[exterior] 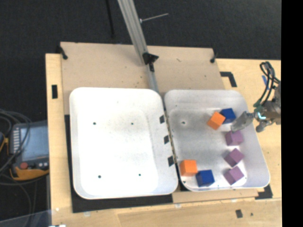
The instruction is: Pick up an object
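**Setting: Robotics Laboratory Test Cell**

The location is a laboratory or research workcell, not a domestic space. Indicators:

- A plain wooden surface [142, 63] stands on dark carpet-like flooring.
- Two shallow white bins, the left bin [118, 141] and the right bin [189, 103], sit side by side as a fixed test layout.
- An aluminium extrusion post [132, 25] rises from the rear of the surface.
- A handheld control pendant [29, 150] with screen and attached cables lies at the left.
- Small coloured foam cubes [217, 120] serve as test objects.
- Loose wiring [268, 77] hangs at the right.
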You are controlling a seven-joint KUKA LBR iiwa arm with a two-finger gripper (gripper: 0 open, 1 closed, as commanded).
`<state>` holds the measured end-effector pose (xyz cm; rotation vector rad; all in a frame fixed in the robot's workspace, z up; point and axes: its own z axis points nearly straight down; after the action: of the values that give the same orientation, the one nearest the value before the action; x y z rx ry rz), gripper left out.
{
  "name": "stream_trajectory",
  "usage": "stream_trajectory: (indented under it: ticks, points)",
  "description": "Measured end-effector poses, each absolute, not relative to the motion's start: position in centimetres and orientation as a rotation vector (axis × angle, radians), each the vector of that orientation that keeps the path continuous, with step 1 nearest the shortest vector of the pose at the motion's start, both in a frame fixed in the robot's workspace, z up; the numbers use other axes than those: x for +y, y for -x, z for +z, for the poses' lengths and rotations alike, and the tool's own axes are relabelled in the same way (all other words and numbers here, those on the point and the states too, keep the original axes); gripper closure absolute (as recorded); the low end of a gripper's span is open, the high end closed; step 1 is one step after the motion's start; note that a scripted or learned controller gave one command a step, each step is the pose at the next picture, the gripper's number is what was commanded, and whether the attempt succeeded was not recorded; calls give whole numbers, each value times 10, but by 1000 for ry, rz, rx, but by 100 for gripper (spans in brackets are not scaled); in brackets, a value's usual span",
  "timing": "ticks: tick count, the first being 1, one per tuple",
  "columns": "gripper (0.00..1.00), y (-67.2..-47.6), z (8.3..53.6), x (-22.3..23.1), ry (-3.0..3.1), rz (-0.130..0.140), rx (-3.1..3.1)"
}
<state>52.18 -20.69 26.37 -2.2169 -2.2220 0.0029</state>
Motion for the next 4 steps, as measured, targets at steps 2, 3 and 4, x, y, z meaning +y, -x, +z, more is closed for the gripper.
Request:
stream_trajectory:
  ticks: [2, 3, 4]
  points:
    - [0, -522, 203, -205, 2219, 5, -2218]
    - [0, -516, 143, -201, 2220, 5, -2218]
    - [0, -520, 100, -204, 2234, -4, -2231]
